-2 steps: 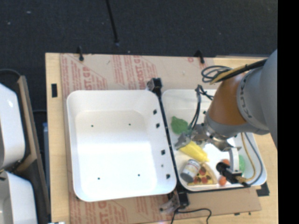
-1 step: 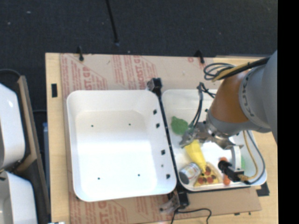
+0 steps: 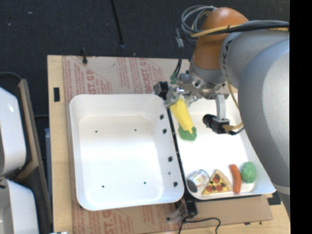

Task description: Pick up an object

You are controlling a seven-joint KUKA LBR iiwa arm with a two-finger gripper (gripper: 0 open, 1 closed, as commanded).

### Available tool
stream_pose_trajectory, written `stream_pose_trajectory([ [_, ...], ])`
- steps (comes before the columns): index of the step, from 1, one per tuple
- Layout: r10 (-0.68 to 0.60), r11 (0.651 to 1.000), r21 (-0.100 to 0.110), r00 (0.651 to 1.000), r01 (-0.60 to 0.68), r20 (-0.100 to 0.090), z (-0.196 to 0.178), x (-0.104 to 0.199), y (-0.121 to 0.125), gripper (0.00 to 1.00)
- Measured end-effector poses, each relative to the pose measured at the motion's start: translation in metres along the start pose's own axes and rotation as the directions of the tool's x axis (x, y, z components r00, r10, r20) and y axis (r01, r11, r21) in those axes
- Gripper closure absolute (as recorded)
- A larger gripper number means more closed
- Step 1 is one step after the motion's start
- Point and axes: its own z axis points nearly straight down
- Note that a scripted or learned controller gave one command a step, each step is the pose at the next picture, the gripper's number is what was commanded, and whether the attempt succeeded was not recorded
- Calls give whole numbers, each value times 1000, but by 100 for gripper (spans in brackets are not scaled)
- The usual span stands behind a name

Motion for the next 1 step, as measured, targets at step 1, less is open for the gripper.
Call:
stream_pose_trajectory([
  [1, 2, 1000, 2, 1000, -2, 1, -60, 53, 21, 100],
])
